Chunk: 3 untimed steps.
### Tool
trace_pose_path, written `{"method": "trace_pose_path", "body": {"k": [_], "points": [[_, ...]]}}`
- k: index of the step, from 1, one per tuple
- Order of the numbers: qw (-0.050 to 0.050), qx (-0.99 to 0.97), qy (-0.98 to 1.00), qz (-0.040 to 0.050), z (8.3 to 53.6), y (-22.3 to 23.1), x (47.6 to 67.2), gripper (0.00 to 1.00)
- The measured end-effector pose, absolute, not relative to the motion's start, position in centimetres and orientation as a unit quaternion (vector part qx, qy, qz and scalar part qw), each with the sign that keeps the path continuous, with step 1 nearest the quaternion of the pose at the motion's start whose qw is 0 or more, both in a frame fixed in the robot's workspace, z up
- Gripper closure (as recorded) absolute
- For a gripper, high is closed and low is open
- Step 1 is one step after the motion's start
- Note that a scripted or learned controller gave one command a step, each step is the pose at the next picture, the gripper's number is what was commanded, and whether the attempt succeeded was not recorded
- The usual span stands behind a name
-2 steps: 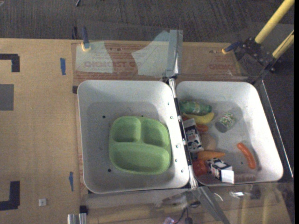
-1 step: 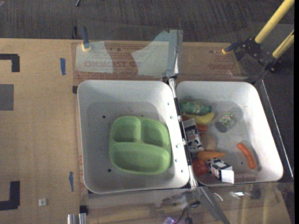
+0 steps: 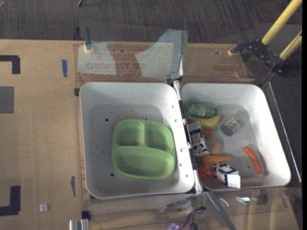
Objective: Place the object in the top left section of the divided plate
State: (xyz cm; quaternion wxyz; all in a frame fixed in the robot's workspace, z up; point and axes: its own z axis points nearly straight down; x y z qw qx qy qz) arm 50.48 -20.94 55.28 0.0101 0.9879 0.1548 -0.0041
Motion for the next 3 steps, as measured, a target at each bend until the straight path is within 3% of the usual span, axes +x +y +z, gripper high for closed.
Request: {"method": "trace_pose_path", "body": {"k": [3], "points": [[0.013,0.987,0.161,-0.0038,58.3,-20.5,51.0,1.0]]}}
